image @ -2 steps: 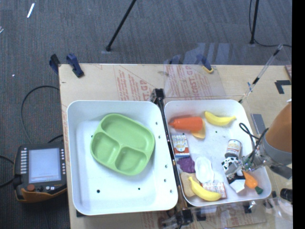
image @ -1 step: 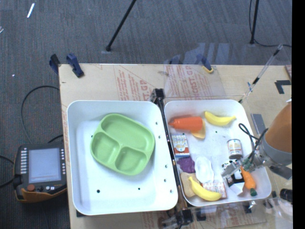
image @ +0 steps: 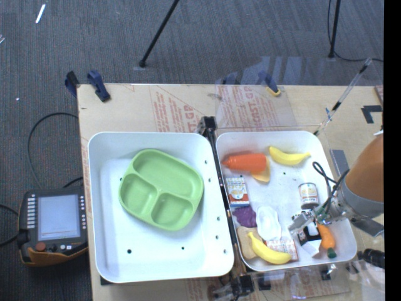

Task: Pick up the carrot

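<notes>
The gripper (image: 307, 221) is low in the right bin (image: 316, 142). The carrot (image: 326, 238) lies just beside it. I cannot tell its state.

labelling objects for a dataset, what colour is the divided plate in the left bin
Light green all over, no pattern. The divided plate shows plainly in the camera view, lying in the left bin.

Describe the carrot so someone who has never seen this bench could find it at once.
Start at the right bin, the one crowded with toy food. Go to its near right corner, where the tool is reaching in. The carrot lies right beside the tool: small, orange, with a green tip, unlike the two yellow bananas and the larger orange piece at the bin's far side.
</notes>
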You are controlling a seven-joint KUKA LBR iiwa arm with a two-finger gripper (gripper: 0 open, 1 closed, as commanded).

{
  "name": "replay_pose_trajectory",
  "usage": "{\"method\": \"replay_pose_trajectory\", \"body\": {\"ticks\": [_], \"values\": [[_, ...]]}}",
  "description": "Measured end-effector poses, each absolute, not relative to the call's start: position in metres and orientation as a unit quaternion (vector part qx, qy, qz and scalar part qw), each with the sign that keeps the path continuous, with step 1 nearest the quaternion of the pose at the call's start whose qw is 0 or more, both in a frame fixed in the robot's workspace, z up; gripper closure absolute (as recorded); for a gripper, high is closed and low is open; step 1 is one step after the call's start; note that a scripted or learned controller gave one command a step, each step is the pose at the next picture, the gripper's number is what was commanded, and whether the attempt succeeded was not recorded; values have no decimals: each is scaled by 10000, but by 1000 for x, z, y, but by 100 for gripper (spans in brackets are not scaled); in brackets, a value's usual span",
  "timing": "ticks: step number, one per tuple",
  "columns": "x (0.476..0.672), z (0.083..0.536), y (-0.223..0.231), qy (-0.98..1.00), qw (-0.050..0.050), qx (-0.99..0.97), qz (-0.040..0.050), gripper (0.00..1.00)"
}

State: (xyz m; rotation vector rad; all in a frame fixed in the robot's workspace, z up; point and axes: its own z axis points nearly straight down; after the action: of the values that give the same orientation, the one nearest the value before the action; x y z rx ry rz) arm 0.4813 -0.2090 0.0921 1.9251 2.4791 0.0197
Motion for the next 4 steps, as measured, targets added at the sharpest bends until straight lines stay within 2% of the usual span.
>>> {"method": "replay_pose_trajectory", "body": {"ticks": [1,2,3,4], "values": [[480,100,-210,7867,-14,6173,54,100],[481,100,-205,7878,-60,6159,82,0],[482,92,-208,8732,40,4873,45,0],[574,88,-211,9165,2,4001,10,0]]}}
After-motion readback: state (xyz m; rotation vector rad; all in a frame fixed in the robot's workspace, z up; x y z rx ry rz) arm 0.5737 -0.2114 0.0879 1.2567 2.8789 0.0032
